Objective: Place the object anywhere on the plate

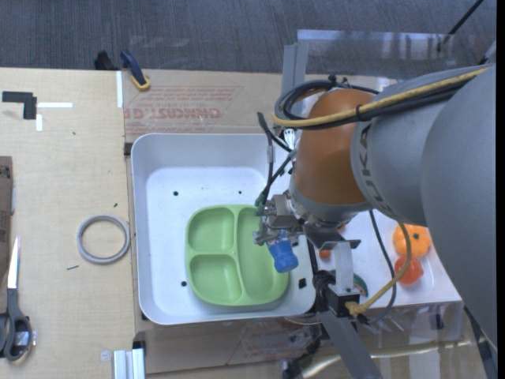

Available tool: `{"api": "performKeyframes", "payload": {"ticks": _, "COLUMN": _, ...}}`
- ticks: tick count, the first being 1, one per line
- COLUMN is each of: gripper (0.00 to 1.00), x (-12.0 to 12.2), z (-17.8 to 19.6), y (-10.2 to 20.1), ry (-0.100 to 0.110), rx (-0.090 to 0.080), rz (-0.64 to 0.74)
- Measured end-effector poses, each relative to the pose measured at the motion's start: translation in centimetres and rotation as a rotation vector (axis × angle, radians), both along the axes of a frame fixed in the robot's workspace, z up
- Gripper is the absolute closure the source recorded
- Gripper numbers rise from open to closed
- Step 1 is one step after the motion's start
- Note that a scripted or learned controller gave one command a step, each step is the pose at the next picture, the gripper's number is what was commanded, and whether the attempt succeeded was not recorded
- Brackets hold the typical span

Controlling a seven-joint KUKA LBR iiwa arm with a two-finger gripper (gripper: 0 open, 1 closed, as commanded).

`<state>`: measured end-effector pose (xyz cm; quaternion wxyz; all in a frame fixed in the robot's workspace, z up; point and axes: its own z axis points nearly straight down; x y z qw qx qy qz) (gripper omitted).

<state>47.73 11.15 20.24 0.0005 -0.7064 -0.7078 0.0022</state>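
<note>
- Two shallow white bins sit side by side on the tabletop; the left bin shows most clearly, while the right bin is largely covered by the arm.
- One green plate lies in the left bin, toward its near right part. It is smooth, with rounded corners and three compartments.
- One arm, grey with an orange band, reaches in from the right.
- The hand hangs over the plate's right edge. A small blue object sits right beneath its metal tip, above the plate's long right compartment; I cannot tell whether the fingers are spread or pressed onto it.
- One orange rounded thing lies in the right bin, partly hidden by the arm.
- Left of the bins, one grey ring lies flat on the pale wooden tabletop, and one pair of scissors lies at the near left edge.
- One blue-and-yellow clamp rests at the far edge.
</note>
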Motion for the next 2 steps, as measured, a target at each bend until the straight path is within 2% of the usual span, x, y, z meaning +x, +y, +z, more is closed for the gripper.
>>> {"api": "performKeyframes", "payload": {"ticks": 1, "gripper": 1.0, "x": 0.0, "z": -0.2, "y": -4.2, "ry": 0.0, "rx": 0.0, "rz": -0.006}}
{"api": "performKeyframes", "payload": {"ticks": 2, "gripper": 1.0, "x": 0.0, "z": 4.1, "y": -0.2, "ry": -0.001, "rx": 0.0, "rz": -0.001}}
